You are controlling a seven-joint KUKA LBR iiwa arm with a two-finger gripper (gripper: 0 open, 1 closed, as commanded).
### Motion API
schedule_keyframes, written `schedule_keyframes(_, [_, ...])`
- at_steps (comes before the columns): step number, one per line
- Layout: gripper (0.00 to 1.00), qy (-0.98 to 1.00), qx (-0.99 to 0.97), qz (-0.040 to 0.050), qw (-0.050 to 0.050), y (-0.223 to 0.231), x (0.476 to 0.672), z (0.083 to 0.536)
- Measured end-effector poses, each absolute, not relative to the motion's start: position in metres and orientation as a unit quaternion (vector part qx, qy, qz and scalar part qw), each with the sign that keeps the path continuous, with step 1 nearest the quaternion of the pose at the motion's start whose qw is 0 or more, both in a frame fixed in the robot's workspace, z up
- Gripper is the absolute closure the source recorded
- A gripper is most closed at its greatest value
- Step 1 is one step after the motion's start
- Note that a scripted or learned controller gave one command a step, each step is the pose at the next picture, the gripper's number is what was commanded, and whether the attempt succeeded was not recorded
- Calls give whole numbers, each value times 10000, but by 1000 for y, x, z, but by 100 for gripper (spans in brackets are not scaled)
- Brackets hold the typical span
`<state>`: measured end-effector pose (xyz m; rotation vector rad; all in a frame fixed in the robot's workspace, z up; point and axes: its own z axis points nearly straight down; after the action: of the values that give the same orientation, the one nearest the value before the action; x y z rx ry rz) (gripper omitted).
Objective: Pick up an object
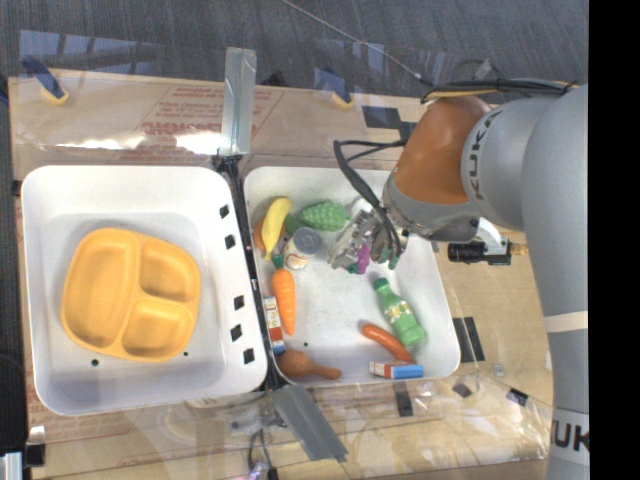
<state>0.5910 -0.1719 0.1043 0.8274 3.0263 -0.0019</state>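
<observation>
Left bin (40, 298): yellow divided plate (130, 293) contained. Right bin (440, 298): banana (273, 222), carrot (285, 299), green bottle (400, 314) contained. Pincer (362, 248) state cannot be told.

The grey arm (555, 198) enters from the right of the frame and bends toward the centre, its orange band (440, 153) sitting upper right of centre. Below it the end effector (362, 246) points down and left, just right of the frame's middle.

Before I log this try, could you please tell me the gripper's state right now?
Gripper: low in the right bin near the green bottle; open or shut cannot be told, and no object visibly held.
</observation>
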Motion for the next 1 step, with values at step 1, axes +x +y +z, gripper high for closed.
schedule_keyframes(1, [100, 9549, 2967, 12, 54, -111, 587, 208])
